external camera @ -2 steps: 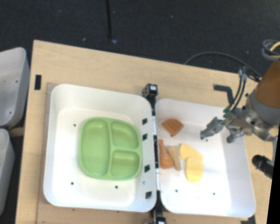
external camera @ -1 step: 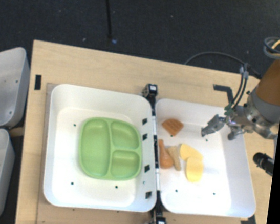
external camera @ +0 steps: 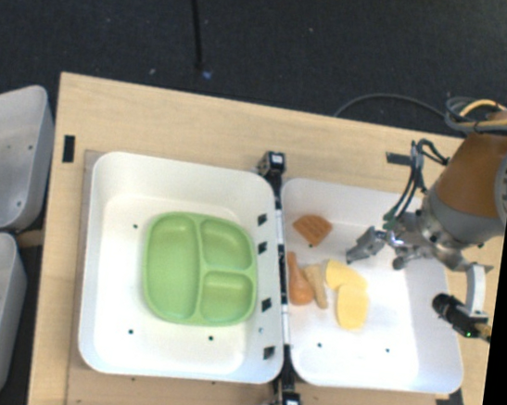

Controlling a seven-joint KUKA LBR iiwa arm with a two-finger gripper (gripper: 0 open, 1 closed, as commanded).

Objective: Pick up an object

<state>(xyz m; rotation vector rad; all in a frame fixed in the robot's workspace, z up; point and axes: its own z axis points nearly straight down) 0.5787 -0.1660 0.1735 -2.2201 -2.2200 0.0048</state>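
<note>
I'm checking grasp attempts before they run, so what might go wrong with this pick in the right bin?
Two risks, both judgements. The two pale yellow food pieces touch each other, so closing on one may drag or lift the other. The orange carrot-like stick and the tan stick lie side by side near the right white bin's left wall, leaving little room beside them. The two-finger gripper hangs above bare floor, nearest the yellow pieces and the brown wedge-shaped piece.

Bright, even overhead light whitens both bins [external camera: 101,222], shadows faint, detail slightly soft.
</note>
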